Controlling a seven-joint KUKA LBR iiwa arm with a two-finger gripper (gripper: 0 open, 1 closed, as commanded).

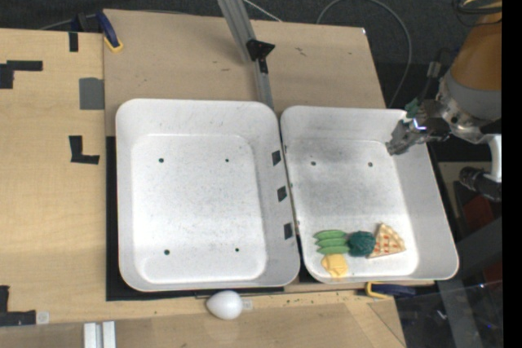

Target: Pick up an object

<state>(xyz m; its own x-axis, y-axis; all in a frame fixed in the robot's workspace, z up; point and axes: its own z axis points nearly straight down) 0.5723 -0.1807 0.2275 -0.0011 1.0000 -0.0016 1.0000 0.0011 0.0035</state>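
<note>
From my remote seat I see the left bin (196,187) with a white egg (224,305) lying on the bench just off its near edge. In the right bin (359,175), at the near end, a green pod (330,239), a yellow piece (334,263), a dark green lump (360,241) and a pizza slice (387,242) sit clustered together. The gripper (401,138) hangs over that bin's far right rim, well apart from them; I cannot tell how its fingers stand.
</note>
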